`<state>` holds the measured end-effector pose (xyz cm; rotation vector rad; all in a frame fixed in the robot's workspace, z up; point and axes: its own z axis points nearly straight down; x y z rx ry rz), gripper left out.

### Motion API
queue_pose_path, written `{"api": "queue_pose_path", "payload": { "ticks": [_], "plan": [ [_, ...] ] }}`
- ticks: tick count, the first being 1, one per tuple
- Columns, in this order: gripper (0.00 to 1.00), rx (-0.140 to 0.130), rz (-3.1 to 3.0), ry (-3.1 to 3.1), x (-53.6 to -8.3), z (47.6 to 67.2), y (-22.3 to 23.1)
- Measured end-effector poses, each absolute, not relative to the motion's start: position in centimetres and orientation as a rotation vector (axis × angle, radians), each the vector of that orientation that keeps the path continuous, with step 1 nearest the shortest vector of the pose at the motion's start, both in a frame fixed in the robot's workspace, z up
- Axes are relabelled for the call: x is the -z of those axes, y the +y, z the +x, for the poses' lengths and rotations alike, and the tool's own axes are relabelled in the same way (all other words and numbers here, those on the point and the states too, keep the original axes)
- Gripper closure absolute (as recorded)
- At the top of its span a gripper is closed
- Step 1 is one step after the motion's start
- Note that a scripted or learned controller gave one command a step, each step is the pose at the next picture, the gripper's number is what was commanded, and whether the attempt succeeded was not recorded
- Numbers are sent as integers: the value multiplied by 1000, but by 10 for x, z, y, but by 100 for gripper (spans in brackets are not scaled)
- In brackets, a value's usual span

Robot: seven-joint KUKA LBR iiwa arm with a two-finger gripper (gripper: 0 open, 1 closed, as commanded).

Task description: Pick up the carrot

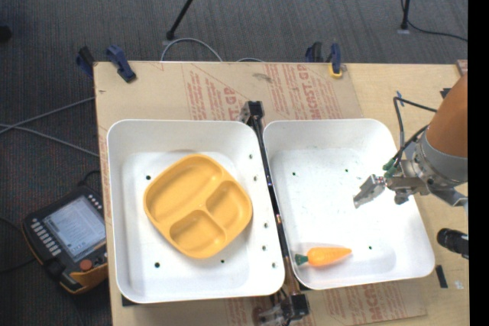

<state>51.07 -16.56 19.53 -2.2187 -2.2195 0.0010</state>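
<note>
Arm poised over the right bin, carrot not yet taken.

On the desk (229,84), the right bin (306,135) holds the carrot (327,256) near its front wall; a slanted descent could nudge it against that wall or close on air. The claw (368,192) hangs apart from it, holding nothing; how wide it gapes I cannot tell.

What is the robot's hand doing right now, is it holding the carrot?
End effector: no carrot in it; open or shut cannot be told. The carrot lies in the right bin, near its front wall.
</note>
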Motion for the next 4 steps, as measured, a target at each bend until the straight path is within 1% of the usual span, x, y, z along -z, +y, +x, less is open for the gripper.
{"api": "queue_pose_path", "payload": {
  "ticks": [1,2,3,4],
  "plan": [
    [0,-3,-2218,-2216,-108,475,-134],
    [0,-2,-2217,-2218,-87,475,-81],
    [100,-4,-2222,-2210,-96,474,-81],
    [0,-4,-2222,-2210,-96,474,-82]
  ]
}}
